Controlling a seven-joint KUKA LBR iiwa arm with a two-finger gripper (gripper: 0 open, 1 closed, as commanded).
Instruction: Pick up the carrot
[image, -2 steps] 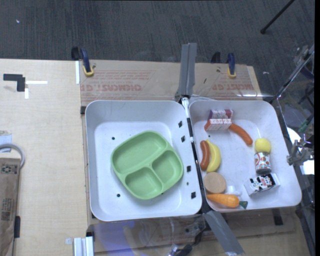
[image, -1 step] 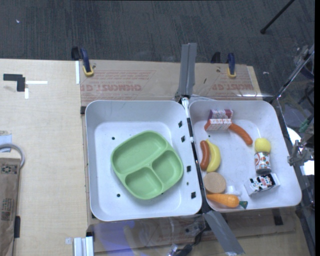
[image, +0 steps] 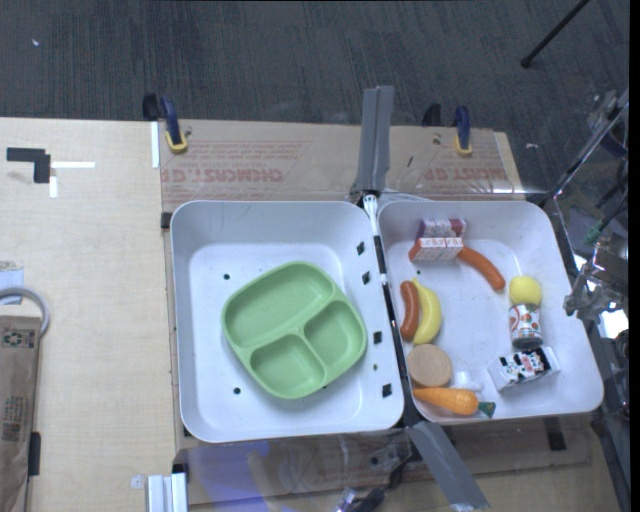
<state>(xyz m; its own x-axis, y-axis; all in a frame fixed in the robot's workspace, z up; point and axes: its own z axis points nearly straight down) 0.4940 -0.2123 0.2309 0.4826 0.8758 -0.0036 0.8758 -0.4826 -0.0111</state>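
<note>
The carrot is orange with a small green stub at its right end. It lies flat along the front wall of the right bin, near the front left corner. A round tan bun sits just behind it and touches it or nearly does. A black-and-white patterned carton lies to its right.
The right bin also holds a red sausage beside a yellow banana, an orange sausage, a pink box, a lemon and a small can. A green divided plate lies in the left bin.
</note>
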